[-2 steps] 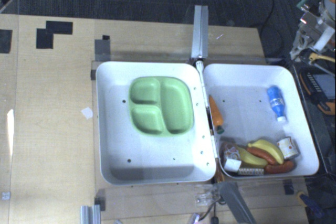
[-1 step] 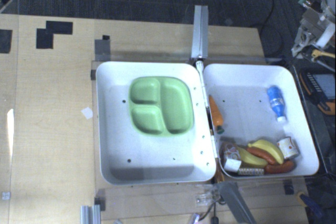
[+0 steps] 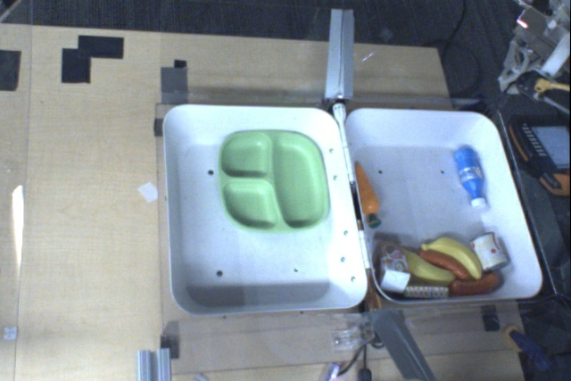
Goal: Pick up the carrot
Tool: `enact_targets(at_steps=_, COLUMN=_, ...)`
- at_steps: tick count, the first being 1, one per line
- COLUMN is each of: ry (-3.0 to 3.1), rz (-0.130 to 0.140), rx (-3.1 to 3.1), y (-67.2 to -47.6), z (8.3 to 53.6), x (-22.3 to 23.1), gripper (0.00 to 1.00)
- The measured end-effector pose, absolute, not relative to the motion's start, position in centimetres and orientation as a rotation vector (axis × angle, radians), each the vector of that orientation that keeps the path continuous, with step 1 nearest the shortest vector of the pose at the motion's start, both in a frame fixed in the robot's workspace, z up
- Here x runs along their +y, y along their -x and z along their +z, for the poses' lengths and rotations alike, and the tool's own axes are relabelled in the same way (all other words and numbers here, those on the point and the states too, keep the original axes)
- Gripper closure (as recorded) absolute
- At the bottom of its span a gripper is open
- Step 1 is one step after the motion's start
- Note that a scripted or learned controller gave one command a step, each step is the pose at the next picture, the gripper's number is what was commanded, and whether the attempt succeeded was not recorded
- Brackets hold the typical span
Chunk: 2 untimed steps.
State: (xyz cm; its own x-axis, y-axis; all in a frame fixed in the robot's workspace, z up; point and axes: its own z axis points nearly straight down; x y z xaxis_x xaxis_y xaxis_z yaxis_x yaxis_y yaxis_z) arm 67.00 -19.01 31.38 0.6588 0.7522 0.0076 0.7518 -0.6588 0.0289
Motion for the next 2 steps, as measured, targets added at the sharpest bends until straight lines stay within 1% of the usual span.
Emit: enact_targets(at_steps=2, ry=-2.823, rz=0.041, rx=1.303, y=-67.3, z=33.8, x=-18.9, gripper=1.0)
